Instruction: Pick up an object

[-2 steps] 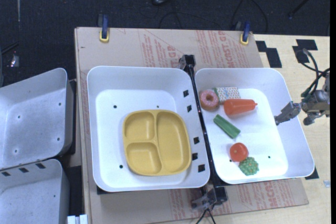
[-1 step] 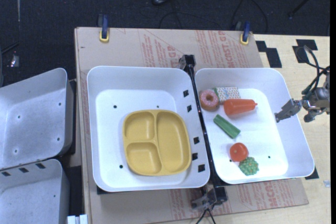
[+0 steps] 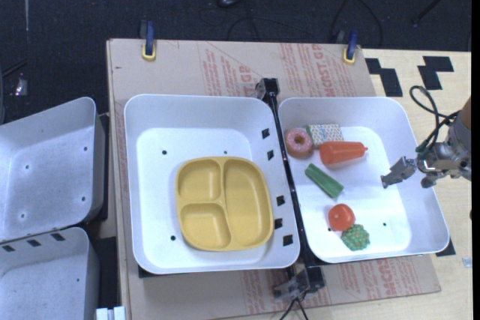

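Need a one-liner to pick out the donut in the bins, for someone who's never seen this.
Look in the right bin, the one without the yellow divided plate. In its top-left corner, next to the divider between the bins, lies the donut. It is the only ring-shaped item, pink-frosted with a hole, just left of a speckled block and an orange-red carrot.

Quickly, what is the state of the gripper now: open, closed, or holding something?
Gripper: over the right side of the right bin; open or closed cannot be told, and nothing is seen held in it.
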